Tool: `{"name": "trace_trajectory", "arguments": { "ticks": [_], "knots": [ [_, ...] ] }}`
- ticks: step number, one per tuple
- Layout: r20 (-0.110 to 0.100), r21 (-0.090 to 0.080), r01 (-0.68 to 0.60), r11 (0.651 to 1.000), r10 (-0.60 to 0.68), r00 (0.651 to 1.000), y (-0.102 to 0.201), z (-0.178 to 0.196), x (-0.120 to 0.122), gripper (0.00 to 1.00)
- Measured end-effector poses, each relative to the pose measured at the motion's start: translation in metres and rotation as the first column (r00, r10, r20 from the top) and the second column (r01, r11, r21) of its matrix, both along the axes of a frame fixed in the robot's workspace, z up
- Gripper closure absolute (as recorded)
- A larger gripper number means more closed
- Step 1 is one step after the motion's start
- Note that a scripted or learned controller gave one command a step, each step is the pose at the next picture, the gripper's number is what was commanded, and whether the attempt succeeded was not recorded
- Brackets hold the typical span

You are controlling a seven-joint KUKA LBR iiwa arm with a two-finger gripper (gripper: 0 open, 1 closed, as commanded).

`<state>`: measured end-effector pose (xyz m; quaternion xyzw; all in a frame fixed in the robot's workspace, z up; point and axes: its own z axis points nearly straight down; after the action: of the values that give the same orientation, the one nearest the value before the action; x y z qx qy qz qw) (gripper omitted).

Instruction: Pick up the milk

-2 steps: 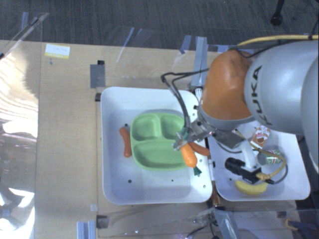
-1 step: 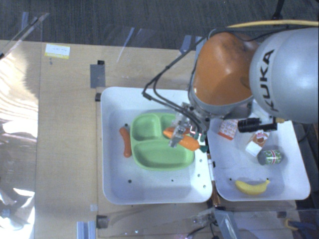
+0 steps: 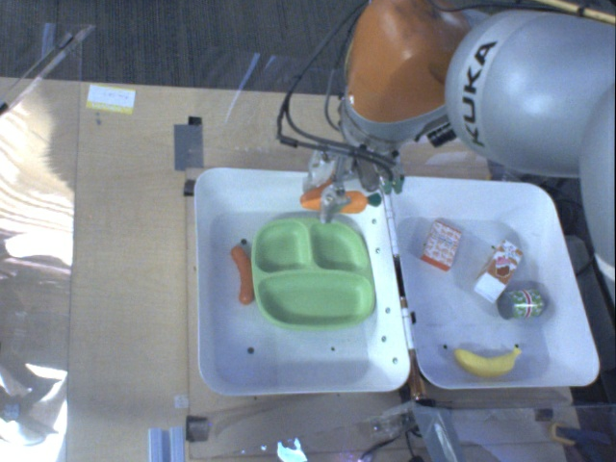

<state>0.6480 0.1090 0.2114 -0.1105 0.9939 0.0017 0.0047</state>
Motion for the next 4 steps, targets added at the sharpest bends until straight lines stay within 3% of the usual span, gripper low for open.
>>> {"name": "trace_trajectory", "arguments": {
  "ticks": [1,2,3,4],
  "knots": [
    [0.007,0.002,0.018,1.000,-0.018,1.000,0.077,-0.113,-0.006,1.00],
    [0.000,0.000,0.193,0.981,-0.193,0.981,0.031,0.032,0.009,1.00],
    [0.002,-0.018,0.564,0.825,-0.564,0.826,0.114,-0.079,0.024,1.00],
    [0.000,-0.004,0.399,0.917,-0.399,0.917,0.111,-0.020,0.014,1.00]
  ]
}}
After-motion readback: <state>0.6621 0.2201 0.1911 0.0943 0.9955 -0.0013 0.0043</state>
